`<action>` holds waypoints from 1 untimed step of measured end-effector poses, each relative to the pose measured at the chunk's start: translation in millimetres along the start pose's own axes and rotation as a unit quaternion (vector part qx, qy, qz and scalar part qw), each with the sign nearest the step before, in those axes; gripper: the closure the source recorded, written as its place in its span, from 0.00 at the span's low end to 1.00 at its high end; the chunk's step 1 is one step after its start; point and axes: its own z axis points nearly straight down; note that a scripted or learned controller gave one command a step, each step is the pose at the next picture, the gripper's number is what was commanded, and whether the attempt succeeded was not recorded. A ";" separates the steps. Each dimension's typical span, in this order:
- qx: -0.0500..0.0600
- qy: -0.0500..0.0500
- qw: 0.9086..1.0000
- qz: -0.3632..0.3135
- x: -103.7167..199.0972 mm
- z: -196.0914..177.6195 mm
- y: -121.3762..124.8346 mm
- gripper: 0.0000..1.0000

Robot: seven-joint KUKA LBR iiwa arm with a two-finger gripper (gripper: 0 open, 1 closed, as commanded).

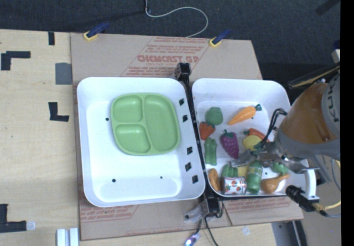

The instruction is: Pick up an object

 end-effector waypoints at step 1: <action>-0.003 -0.002 1.000 -0.003 0.7 -17.6 3.1 1.00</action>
